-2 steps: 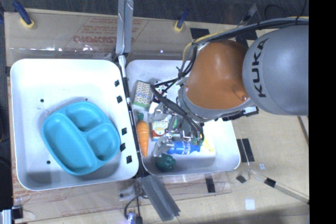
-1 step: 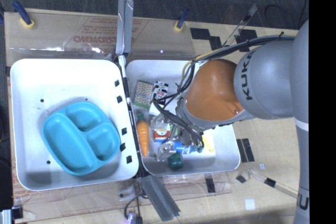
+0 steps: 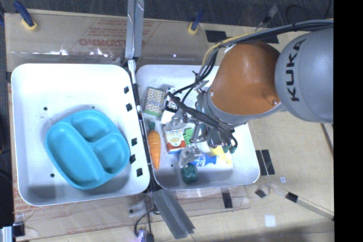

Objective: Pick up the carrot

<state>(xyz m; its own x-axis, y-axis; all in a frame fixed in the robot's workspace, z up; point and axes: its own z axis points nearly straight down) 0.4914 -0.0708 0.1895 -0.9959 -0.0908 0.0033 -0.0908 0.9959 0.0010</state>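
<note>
An orange carrot (image 3: 153,148) lies lengthwise along the left wall of the right bin (image 3: 247,173), its tip pointing to the front. My gripper (image 3: 190,141) hangs low over the middle of that bin, just right of the carrot, among a pile of small items. The orange wrist band and cables cover most of it from above. The carrot lies apart from the gripper, with nothing touching it.
A blue divided plate (image 3: 88,147) sits in the left bin (image 3: 34,88). Around the gripper lie a patterned box (image 3: 153,101), a red and green carton (image 3: 174,138), a yellow block (image 3: 222,155) and a dark green item (image 3: 190,174). A metal divider (image 3: 134,25) stands between the bins.
</note>
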